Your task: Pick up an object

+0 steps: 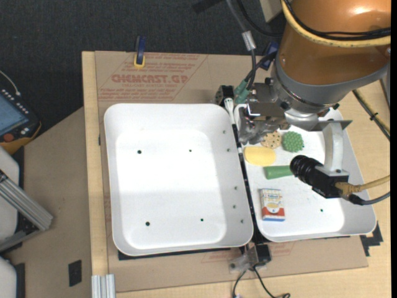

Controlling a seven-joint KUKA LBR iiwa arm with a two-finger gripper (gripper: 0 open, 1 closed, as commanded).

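One yellow object [259, 156] lies just below the fingers [256, 129].

Dark carpet floor [56, 17] surrounds a brown cardboard-topped bench [167, 73] under even light.

My tabletop [93, 135] is a brown cardboard-covered board. Two shallow white bins rest directly on it, touching side by side: the right bin [347, 219] beneath my end effector [254, 124], the left bin [124, 166] beside it, camera-left.
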